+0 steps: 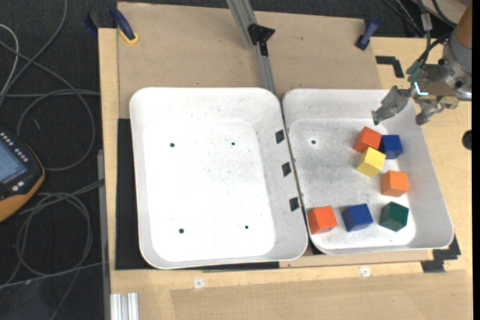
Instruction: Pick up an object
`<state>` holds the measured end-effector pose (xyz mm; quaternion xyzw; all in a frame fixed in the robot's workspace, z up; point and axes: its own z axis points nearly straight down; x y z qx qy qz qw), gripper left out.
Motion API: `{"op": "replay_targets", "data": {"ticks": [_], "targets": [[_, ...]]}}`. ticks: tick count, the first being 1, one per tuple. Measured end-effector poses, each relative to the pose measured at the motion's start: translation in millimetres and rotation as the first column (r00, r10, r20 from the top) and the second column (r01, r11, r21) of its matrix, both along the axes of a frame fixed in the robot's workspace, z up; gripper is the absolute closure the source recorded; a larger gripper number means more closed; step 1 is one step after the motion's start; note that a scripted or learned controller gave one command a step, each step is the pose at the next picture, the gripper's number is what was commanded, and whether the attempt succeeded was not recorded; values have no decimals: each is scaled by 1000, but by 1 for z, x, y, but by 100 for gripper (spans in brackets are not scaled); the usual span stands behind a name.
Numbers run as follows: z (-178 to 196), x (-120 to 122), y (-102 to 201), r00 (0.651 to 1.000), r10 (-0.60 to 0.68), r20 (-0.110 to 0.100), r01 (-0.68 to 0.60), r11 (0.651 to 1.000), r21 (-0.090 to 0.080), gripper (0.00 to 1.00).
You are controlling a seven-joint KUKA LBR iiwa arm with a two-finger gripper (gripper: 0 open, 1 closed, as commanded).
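The right bin (pixel 330 124) holds several small blocks. An orange block (pixel 367 139), a blue block (pixel 391 145) and a yellow block (pixel 370 161) cluster near its far right. Another orange block (pixel 394 182) lies below them. Along the near edge sit an orange block (pixel 322 218), a blue block (pixel 357 216) and a dark green block (pixel 393 216). My gripper (pixel 409 107) hangs over the bin's far right corner, up and right of the cluster. Its fingers (pixel 388 107) are spread apart with nothing between them.
The left bin (pixel 150 161) lies beside the right one. A slanted metal pole (pixel 240 4) crosses the back of the bench. Blue clamps (pixel 124 26) sit at the bench's far corners. Cables and a handheld device (pixel 15 168) lie on the floor at left.
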<state>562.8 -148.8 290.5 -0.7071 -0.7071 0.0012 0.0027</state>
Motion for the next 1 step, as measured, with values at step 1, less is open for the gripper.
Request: {"op": "replay_targets", "data": {"ticks": [1], "targets": [[3, 1, 0, 1000, 1, 5, -1, 1000, -1, 0]]}}
